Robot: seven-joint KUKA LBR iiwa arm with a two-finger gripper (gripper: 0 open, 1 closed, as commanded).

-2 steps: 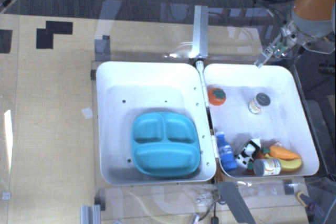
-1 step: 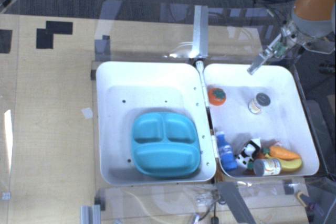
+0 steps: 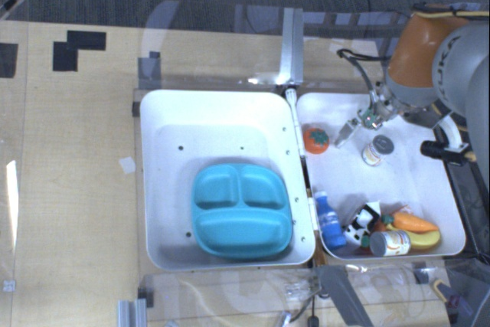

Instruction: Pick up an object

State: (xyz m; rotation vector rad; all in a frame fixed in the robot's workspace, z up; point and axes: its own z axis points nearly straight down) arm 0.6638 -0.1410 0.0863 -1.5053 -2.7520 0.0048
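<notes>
My gripper [image 3: 366,121] hangs over the upper part of the right bin [image 3: 429,180], below the orange band of the arm [image 3: 417,50]. A small red-orange ball with a green top [image 3: 315,138] lies just left of it, by the bin's left wall. A small white and grey cylinder [image 3: 373,152] stands directly under the gripper, and I cannot tell whether they touch. Nothing shows held in the gripper.
Along the right bin's front edge lie a blue bottle [image 3: 329,220], a black-and-white toy [image 3: 364,220], a can [image 3: 389,243], an orange piece [image 3: 413,223] and a yellow one [image 3: 426,240]. A blue divided plate [image 3: 241,209] lies in the left bin [image 3: 168,165].
</notes>
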